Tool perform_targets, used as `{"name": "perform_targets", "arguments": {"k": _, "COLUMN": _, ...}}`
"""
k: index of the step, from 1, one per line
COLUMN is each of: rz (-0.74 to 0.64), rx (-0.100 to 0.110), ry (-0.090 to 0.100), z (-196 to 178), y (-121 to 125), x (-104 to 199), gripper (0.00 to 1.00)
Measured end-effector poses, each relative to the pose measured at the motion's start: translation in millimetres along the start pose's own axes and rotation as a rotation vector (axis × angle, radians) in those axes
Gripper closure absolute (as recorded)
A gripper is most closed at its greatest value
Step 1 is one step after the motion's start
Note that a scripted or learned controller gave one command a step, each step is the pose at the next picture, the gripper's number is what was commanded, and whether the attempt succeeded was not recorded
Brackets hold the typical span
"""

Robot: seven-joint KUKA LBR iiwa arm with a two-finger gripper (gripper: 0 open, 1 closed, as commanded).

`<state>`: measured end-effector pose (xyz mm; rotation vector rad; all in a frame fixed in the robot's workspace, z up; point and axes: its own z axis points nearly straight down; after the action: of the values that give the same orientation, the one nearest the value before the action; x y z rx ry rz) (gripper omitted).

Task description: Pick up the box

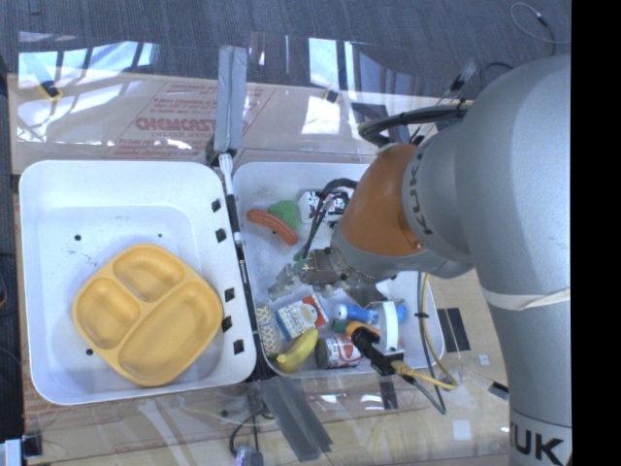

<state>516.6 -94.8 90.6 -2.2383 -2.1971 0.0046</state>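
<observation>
The box is a small carton with colourful print, lying in the right bin near its front left. My gripper hangs low over that bin, just above and behind the box, at the end of the grey arm with the orange band. I cannot tell whether it touches the box. The arm hides the middle and right of the bin.
A banana and a can lie in front of the box, a blue bottle to its right. A red sausage and a green item sit at the back. The left bin holds a yellow divided plate.
</observation>
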Motion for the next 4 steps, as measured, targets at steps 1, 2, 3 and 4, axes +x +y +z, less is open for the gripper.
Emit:
{"name": "perform_targets", "arguments": {"k": 1, "rz": -0.004, "rx": 0.001, "ry": 0.0, "z": -9.8, "y": 0.2, "x": -0.7, "gripper": 1.0}}
{"name": "perform_targets", "arguments": {"k": 2, "rz": -0.004, "rx": 0.001, "ry": 0.0, "z": -9.7, "y": 0.1, "x": -0.6, "gripper": 0.0}}
{"name": "perform_targets", "arguments": {"k": 3, "rz": -0.084, "rx": -0.002, "ry": 0.0, "z": -0.2, "y": -26.1, "x": 2.9, "gripper": 0.0}}
{"name": "perform_targets", "arguments": {"k": 4, "rz": -0.088, "rx": -0.002, "ry": -0.001, "z": -10.1, "y": -25.5, "x": 1.9, "gripper": 1.0}}
